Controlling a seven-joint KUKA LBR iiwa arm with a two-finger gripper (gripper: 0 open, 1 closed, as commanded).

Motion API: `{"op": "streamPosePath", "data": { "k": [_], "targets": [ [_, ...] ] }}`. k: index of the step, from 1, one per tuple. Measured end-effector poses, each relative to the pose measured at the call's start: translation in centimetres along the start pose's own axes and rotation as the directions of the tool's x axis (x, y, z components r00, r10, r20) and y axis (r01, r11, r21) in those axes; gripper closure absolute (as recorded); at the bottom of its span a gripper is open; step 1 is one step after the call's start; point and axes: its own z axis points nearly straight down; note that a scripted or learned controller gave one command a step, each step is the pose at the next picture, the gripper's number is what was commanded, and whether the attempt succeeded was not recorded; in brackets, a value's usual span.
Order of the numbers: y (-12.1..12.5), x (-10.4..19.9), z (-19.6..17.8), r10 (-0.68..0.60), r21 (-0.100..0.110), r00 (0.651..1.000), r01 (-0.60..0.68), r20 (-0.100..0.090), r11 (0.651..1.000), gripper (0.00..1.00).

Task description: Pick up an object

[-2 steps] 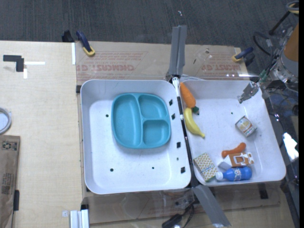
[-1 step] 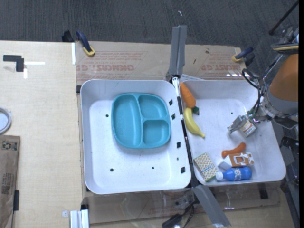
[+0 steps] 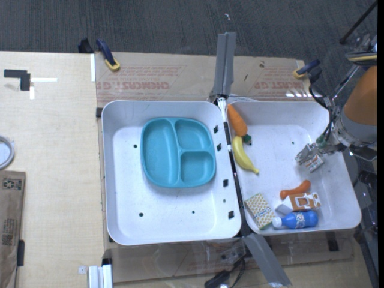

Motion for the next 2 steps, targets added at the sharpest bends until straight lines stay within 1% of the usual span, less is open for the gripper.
{"op": "streamPosePath", "data": {
  "k": [1,2],
  "targets": [
    [2.3,0.1,-14.2,-0.127,0.0,0.992,0.127,0.005,0.992,1.0],
    [-1.3,5.5,-14.9,-0.084,0.002,0.996,0.084,0.002,0.996,1.0]
  ]
}}
